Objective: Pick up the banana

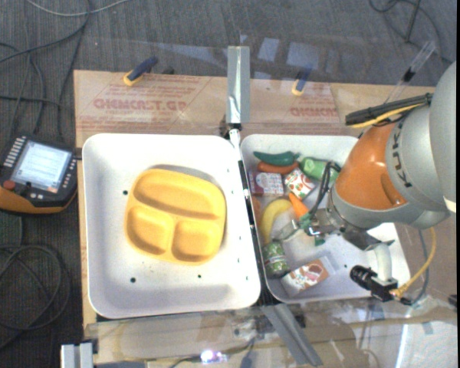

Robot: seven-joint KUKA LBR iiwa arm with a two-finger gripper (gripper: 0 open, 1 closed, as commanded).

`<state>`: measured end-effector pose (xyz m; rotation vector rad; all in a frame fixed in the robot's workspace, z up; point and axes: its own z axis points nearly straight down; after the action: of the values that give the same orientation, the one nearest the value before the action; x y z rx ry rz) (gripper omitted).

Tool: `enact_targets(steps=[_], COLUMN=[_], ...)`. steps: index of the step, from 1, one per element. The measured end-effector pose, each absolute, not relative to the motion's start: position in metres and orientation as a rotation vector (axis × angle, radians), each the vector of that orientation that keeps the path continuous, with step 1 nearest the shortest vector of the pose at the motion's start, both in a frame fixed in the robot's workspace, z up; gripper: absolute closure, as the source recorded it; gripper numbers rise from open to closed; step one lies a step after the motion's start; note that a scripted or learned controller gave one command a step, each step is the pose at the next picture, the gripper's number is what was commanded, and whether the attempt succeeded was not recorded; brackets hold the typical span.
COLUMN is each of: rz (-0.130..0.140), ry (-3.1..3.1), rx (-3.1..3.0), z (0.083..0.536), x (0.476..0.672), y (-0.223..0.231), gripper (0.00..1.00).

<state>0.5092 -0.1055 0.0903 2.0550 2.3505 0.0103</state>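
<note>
In right bin (399,263): banana (273,215) just left of tool (305,226).

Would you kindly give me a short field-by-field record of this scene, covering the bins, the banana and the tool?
left bin: holds a yellow compartment tray
right bin: crowded with small items
banana: in the right bin, near its left wall, partly covered by the tool
neighbours: green pepper toward the far wall, dark can on the near side of the banana
tool: low over the right bin, right beside the banana
arm: reaches in from the right
grasp: not visible from this view
</note>
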Motion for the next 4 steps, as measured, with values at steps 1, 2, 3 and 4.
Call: enact_targets(steps=[1,2,3,4], rz=[0.017,-0.003,-0.011,-0.018], ry=[2.100,1.778,1.825,2.024], rx=[2.316,2.581,2.558,2.411], z=[0.090,0.089,0.098,0.087], x=[0.510,0.590,0.548,0.651], y=[-0.101,-0.100,-0.117,-0.128], gripper=[0.00,0.00,0.00,0.00])
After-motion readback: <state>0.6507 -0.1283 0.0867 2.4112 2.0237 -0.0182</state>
